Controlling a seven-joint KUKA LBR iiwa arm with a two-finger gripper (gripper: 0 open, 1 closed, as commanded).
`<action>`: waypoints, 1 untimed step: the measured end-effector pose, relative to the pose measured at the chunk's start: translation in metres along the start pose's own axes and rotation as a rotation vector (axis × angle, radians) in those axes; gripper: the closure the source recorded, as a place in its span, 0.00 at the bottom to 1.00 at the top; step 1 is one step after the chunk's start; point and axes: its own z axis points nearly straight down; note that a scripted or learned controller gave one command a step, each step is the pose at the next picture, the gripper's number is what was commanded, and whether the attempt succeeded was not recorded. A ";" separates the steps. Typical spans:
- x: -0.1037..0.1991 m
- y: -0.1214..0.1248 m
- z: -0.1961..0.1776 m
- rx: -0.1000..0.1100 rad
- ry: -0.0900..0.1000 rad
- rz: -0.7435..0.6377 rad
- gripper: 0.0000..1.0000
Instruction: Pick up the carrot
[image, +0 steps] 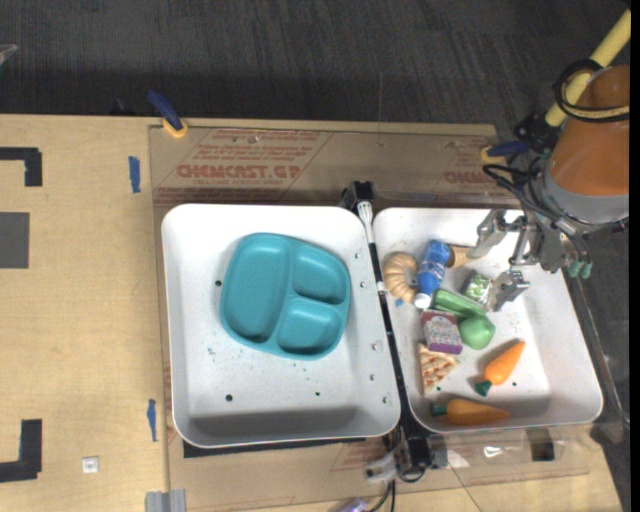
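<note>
Camera view: metal two-finger hand (505, 262) hangs released over right white bin (570, 330). Two orange carrots (503, 362) (475, 410) lie near; neighbouring clutter risks a mis-grasp.

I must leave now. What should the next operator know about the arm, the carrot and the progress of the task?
Gripper: open, holding nothing, at the far side of the right bin, above the toys.
Carrot: lying flat at the near edge of the right bin; a second, shorter orange vegetable lies just beyond it.
Left bin: holds a teal divided plate.
Done: nothing yet; the carrot is untouched.
Left: move toward the near edge, descend, grasp, lift.
</note>
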 end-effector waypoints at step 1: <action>0.044 -0.034 0.102 0.001 -0.004 -0.424 0.00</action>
